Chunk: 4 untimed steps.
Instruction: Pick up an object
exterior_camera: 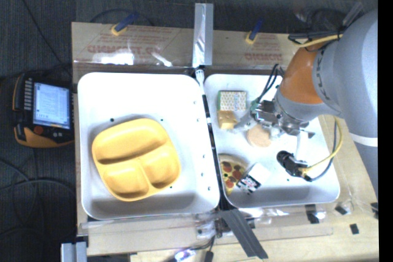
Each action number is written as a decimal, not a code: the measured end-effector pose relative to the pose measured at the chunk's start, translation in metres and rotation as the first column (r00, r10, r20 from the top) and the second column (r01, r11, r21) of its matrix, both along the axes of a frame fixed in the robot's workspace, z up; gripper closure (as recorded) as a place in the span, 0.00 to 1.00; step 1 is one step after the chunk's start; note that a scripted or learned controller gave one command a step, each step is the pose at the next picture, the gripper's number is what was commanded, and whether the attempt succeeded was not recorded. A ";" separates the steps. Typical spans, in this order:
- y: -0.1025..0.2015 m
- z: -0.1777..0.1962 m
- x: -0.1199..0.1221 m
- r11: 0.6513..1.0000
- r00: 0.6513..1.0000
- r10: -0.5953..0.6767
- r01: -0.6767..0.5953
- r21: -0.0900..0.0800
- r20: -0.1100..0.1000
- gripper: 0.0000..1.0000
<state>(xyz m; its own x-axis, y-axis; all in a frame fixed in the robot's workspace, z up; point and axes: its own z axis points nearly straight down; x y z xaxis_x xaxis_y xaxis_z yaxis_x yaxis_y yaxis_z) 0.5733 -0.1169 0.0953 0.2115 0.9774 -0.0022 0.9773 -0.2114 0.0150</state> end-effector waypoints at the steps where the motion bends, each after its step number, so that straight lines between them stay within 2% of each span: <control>1: 0.000 0.012 0.002 1.000 1.000 0.001 -0.001 -0.001 0.006 1.00; 2: -0.049 0.082 -0.055 0.998 0.998 0.062 -0.062 0.004 -0.018 1.00; 3: -0.049 0.082 -0.055 0.998 0.998 0.062 -0.062 0.004 -0.018 0.00; 4: -0.043 -0.006 0.005 0.961 0.961 0.277 -0.277 -0.001 -0.008 0.00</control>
